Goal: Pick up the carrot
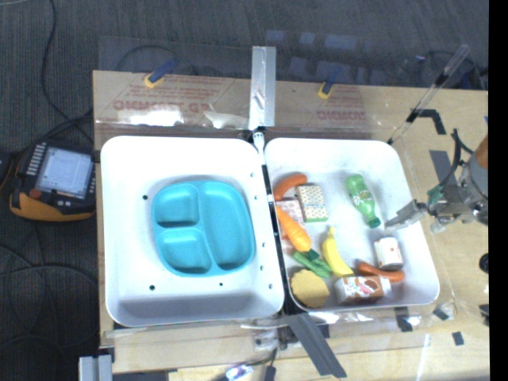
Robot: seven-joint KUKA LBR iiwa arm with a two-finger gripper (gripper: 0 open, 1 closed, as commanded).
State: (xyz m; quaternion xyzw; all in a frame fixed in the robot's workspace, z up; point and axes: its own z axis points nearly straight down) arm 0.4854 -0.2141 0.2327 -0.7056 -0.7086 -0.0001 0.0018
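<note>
At the far left, off the surface (182, 94), a handheld controller (55, 181) with a lit screen lies on the dark floor. The left bin (119, 236) holds a blue divided tray (202, 225) with three compartments, set near the bin's middle.

The right bin (397, 173) is crowded along its left wall and near edge. By the divider, at the far end of that cluster, lies a curved sausage (288, 184), with a small printed box (313, 202) just beside it. The carrot (292, 230) lies below these, close against the left wall, slanted, its green top (311, 262) pointing toward the near right. A banana (335, 254) touches it on the right, and a round yellowish piece (310, 287) sits at the near edge. Further right are a carton (363, 289), a green bottle (363, 200) lying tilted, a white can (388, 253) and another reddish sausage (382, 273).

The pincer (403, 216) reaches over the bin's right rim, well apart from the carrot; it looks blurred, so whether it is open or closed I cannot tell.
</note>
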